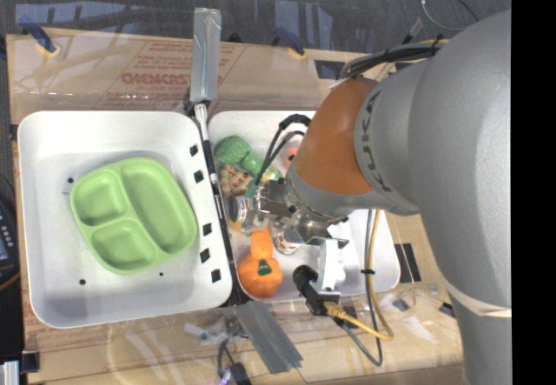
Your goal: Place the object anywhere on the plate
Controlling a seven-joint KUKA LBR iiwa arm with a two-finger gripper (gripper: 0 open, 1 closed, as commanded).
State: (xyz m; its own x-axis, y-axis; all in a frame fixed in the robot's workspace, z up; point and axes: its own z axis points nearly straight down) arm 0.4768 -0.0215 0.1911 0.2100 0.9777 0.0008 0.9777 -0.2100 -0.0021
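A light green plate (132, 214) with three compartments lies in the left bin (52, 149). In the right bin (261, 124) I see an orange pumpkin-like toy (260, 270) with a green stem near the front, a green leafy toy (233, 152) near the back left, and a small mixed-colour object (233, 180) just below it. My gripper (250, 209) hangs low over the right bin, just above the orange toy and right of the divider. The wrist and its metal parts hide the fingertips.
A grey divider bar (208, 175) with black clips runs between the two bins. The arm's bulky grey and orange body (391, 149) covers most of the right bin. A yellow cable (365, 322) trails over the bench's front edge.
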